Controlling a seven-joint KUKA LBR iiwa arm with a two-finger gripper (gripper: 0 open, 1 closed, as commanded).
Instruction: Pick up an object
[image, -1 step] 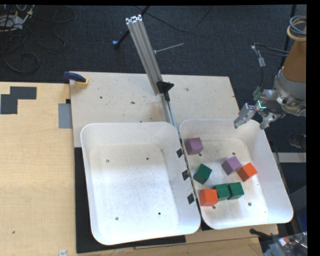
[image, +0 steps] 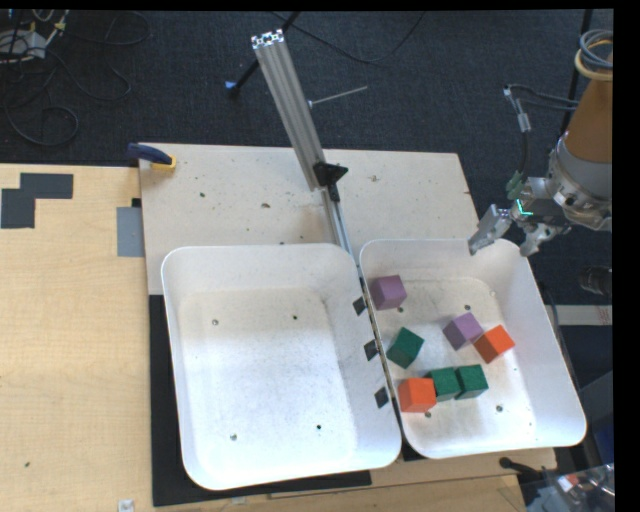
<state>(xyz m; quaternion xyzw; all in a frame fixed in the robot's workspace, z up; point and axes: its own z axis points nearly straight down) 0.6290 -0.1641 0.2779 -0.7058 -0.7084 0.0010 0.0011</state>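
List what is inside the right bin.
The right bin holds seven blocks: two purple, two orange and three green. Anything under them is hidden.

Hand (image: 507, 232) above right bin's (image: 560, 375) rim, apparently empty

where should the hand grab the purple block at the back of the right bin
Judging from the view, take the purple block from above across two opposite flat sides. It stands apart from the other blocks, though the bin's left wall is close, so the faces parallel to that wall look tighter.
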